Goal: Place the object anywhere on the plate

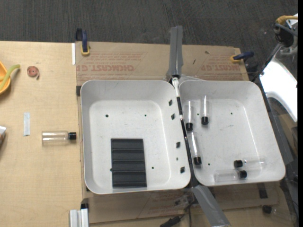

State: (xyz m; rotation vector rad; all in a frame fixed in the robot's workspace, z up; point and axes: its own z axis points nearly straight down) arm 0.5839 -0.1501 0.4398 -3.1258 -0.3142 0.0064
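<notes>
Vials [204,111] of clear plastic (black-capped) lie in the right bin [258,126]; a ribbed black plate [128,163] sits in the left bin [94,141].

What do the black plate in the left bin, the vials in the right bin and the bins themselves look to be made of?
The black plate: matte, ribbed across, likely rubber or plastic; it throws no glare. The vials: clear glass or plastic, since the bin floor shows through them, each with a black cap, probably plastic. The bins: smooth white, semi-gloss, with rounded moulded corners, so probably formed plastic.
</notes>
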